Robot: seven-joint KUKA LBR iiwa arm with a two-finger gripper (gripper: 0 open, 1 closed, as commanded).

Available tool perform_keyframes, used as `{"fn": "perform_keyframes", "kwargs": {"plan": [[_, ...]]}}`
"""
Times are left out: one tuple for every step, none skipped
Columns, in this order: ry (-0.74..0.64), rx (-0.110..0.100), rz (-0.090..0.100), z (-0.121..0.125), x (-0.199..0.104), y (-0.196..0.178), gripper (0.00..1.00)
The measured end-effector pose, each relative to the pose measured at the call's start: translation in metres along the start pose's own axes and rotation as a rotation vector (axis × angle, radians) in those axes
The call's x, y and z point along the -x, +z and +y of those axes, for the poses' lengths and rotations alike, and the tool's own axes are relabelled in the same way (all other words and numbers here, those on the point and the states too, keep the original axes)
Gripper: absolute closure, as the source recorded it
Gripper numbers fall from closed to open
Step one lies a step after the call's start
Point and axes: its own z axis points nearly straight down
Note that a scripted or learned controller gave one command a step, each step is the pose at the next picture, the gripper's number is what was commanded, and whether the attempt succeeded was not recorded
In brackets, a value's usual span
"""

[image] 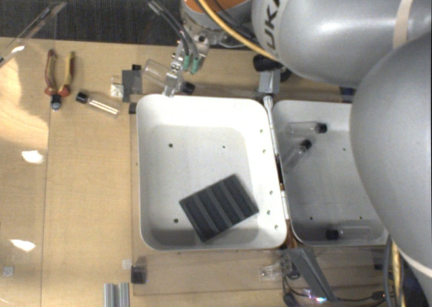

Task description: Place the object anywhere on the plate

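We see the end effector (177,77) above the left bin's (152,164) far rim; whether it is spread we cannot tell. The dark ribbed object (219,207) lies flat near the bin's front wall (well apart). A shallow descent could skid off its ridges.

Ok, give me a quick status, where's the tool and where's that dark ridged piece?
Tool over the left bin's far left corner. Dark ridged block lying flat near that bin's front, apart from the tool. Small tubes in the right bin.
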Motion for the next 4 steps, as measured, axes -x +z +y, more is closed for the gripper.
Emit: {"fn": "perform_keyframes", "kwargs": {"plan": [[-0.002,0.004,-0.004,0.001,0.0,-0.012,1.0],[-0.053,-0.002,0.005,-0.023,-0.054,0.152,1.0],[-0.135,0.0,0.0,-0.006,-0.01,0.067,1.0],[0.473,-0.004,0.002,-0.002,-0.002,0.064,1.0]]}}
